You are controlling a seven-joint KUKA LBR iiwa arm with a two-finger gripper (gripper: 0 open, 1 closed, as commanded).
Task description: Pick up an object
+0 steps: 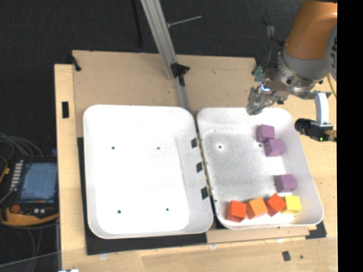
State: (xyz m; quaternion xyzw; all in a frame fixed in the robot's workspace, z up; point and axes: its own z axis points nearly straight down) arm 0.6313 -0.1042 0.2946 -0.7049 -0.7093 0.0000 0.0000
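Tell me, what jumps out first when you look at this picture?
Probably the bright blocks in the right bin: orange and red ones and a yellow block lined up along its near edge, with three purple blocks farther back. Next, the robot's gripper above that bin's far corner.

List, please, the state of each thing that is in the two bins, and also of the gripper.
gripper: above the far rim of the right bin, holding nothing visible
three purple blocks: lying in the right bin, two touching, one apart
row of red, two orange and yellow blocks: along the near wall
left bin: resting flat
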